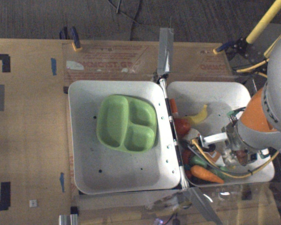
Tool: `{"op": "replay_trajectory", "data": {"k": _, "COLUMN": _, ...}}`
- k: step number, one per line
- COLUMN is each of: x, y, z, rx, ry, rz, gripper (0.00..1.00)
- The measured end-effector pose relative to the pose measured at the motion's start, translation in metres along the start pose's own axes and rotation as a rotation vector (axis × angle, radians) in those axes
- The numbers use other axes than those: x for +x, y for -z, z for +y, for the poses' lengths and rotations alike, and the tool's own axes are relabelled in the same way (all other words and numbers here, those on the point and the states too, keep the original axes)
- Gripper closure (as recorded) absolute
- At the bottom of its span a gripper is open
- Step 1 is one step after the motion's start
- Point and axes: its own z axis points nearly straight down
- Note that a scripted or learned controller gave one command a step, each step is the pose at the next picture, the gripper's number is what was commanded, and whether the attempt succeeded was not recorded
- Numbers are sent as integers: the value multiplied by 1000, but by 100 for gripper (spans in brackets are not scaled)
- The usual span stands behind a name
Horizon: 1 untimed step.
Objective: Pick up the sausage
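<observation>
A grey arm [271, 102] with an orange band above its wrist reaches in from the right over the right-hand white bin [215, 90], one of two shallow bins set side by side on a wooden bench [28, 125]. Its gripper [232, 153] hangs low over the near part of that bin, amid a tangle of yellow and black cable; how far its hand is open, and whether it has hold of anything, cannot be told from this slanted view, as the wrist and wiring hide the tips. Beneath and beside it lies a heap of toy food crowded against the bin's left wall: a yellow banana [199, 115] toward the middle, a red tomato-like piece [181, 125] just left of it, an orange carrot [206, 173] at the near edge, and a dark green piece [198, 162] touching the carrot. A slim reddish-orange piece, seemingly the sausage [174, 108], lies along the bin's left wall at the far end of the heap, well apart from the gripper. The left-hand bin [84, 163] holds a light green divided plate [127, 123], resting flat near its centre. Blue tape marks [53, 65] and a blue-and-orange clamp [75, 37] sit on the bench behind the bins.
</observation>
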Motion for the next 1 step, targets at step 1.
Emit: {"op": "replay_trajectory", "data": {"k": 1, "x": 43, "y": -8, "z": -2, "rx": 0, "ry": 267, "rz": 4, "gripper": 100}}
